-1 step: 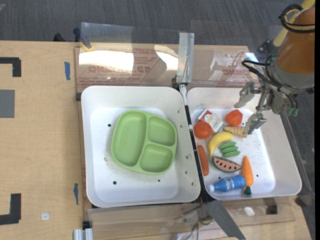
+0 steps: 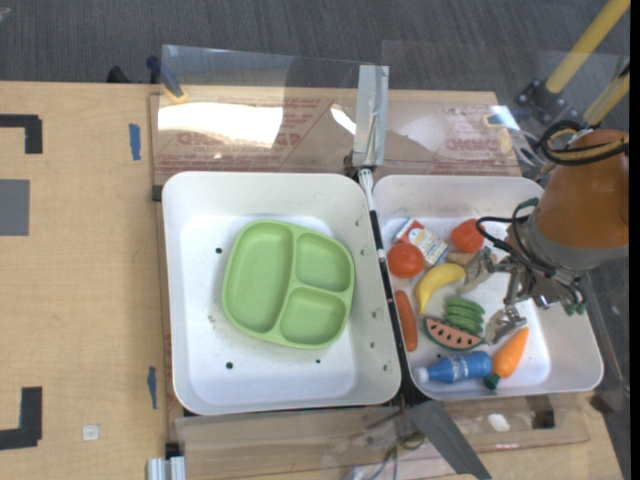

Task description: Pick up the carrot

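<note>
The carrot [image 2: 511, 352] is orange with a green tuft at its lower left end. It lies tilted near the front of the right bin [image 2: 575, 368], beside the blue bottle [image 2: 457, 370]. My gripper [image 2: 507, 316] hangs just above the carrot's upper end, reaching down from the orange-banded wrist [image 2: 588, 203]. Nothing shows in its grasp. Cables and metal parts blur the tip.
Crowding the right bin are a banana [image 2: 440, 282], a tomato [image 2: 405, 259], a second red fruit [image 2: 466, 235], a green pea pod [image 2: 464, 314], a watermelon slice [image 2: 451, 333], a red sausage [image 2: 407, 319] and a small carton [image 2: 420, 237]. A green divided plate [image 2: 288, 283] lies in the left bin [image 2: 190, 268].
</note>
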`<state>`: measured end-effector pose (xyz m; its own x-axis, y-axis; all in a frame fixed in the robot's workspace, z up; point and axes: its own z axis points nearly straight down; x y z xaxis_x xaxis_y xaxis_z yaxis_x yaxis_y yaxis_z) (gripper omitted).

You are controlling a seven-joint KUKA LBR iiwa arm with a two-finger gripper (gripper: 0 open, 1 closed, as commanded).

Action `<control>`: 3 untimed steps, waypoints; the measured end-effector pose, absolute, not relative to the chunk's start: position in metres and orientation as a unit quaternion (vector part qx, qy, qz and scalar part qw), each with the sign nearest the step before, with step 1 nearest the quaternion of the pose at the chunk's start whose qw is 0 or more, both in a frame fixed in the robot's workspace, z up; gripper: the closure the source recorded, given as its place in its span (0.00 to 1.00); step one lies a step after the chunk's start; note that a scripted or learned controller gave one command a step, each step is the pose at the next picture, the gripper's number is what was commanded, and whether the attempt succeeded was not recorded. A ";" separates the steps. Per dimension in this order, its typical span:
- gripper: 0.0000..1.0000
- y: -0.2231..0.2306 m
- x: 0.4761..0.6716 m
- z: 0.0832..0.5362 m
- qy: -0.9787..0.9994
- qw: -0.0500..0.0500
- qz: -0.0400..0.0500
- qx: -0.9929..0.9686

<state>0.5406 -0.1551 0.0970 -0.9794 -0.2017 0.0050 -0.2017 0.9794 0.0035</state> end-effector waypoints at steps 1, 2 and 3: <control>0.00 -0.192 0.499 0.093 -0.986 -0.016 0.004 0.165; 0.00 -0.188 0.496 0.093 -0.995 -0.014 0.005 0.096; 0.00 -0.128 0.507 0.154 -0.999 -0.018 0.016 -0.024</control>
<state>0.5067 -0.1284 0.1540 -0.9982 0.0484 -0.0365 0.0495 0.9983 -0.0314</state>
